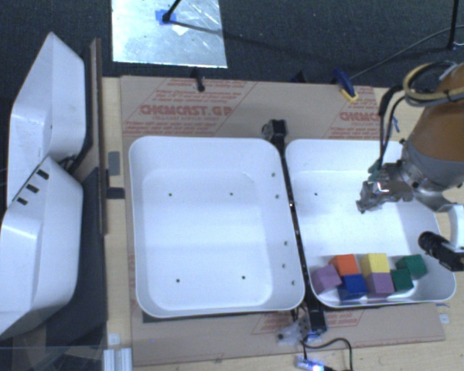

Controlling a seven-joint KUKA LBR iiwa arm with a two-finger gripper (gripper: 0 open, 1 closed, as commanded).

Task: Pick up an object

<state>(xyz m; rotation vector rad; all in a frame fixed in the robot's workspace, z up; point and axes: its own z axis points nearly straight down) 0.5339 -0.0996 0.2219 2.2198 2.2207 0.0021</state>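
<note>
Gripper [369,197] hovers over the right bin [325,178], jaws' state impossible to tell, while the blocks [367,275] huddle at its six o'clock wall — so tightly packed that a descent could jam or nudge neighbours.

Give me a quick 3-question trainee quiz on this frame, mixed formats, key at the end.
1. True or false: the blocks are spread evenly across the right bin.
2. Multiple choice: the gripper is above A) the left bin, B) the right bin, C) the cardboard.
3. Fill in: the yellow block sits directly beside the ____ block, on that block's right in the camera view.

Key
1. False: they are clustered along the bin's near edge.
2. B, farther back than the blocks.
3. Orange.
</note>
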